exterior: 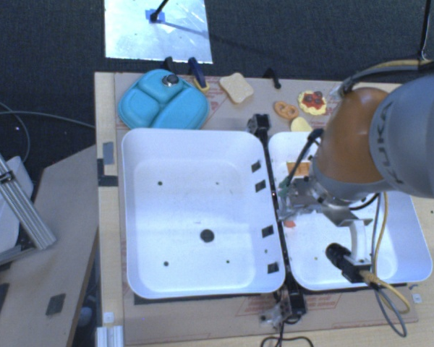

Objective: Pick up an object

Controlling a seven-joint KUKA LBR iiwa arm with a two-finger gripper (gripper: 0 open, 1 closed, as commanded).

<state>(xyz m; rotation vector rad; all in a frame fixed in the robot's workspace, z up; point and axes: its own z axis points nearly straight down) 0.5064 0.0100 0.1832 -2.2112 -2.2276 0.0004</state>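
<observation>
Where the right bin (pixel 412 259) lies, the hand (pixel 293 207) reaches down.

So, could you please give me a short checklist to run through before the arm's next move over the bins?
1. Hand over the right shallow white bin, near the divider: ok.
2. Hand open or shut: cannot tell, the grey arm with the orange band covers it.
3. An object between the fingers: cannot tell.
4. Target within reach: ok, a small red object lies in the right bin just below the hand.
5. Left shallow white bin needs no crossing for that target: ok.
6. Blue plastic compartment tray and toy bread slice sit behind the bins, out of the path: ok.
</observation>
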